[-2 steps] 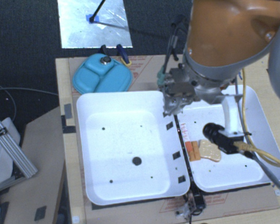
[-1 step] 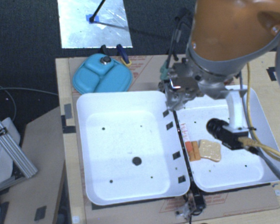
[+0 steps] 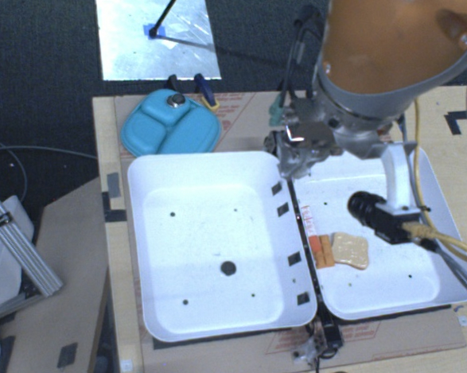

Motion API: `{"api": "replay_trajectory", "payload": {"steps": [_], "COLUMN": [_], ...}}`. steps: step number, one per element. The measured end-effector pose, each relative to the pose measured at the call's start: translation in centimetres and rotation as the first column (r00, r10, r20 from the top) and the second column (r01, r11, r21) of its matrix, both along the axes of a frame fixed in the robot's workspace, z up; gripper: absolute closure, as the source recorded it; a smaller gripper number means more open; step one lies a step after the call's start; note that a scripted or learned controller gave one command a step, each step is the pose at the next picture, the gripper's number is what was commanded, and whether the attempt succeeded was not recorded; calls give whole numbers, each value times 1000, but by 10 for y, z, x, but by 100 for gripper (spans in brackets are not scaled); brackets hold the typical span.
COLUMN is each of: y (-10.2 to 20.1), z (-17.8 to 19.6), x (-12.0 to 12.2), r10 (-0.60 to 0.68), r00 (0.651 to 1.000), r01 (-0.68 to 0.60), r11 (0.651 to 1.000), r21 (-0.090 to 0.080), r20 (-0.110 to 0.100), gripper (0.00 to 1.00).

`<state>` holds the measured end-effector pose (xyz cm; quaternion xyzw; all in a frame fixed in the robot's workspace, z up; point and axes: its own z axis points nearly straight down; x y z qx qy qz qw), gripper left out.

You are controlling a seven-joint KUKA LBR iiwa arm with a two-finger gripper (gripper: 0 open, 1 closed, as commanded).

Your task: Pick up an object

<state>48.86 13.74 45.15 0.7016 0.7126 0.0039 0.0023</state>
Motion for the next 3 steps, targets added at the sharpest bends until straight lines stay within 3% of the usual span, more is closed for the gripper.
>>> {"api": "replay_trajectory", "payload": {"steps": [1, 2, 3], "y": [-55, -81, -38], "z": [-24, 72, 0], "x": [-2, -2, -2], "r10": [-19, -17, -10], "r00": [1000, 1000, 1000], "r01": [19, 17, 10], "r11": [1000, 1000, 1000], "r21": [-3, 0, -2], "r20": [-8, 5, -10], "gripper": [100, 100, 100]}}
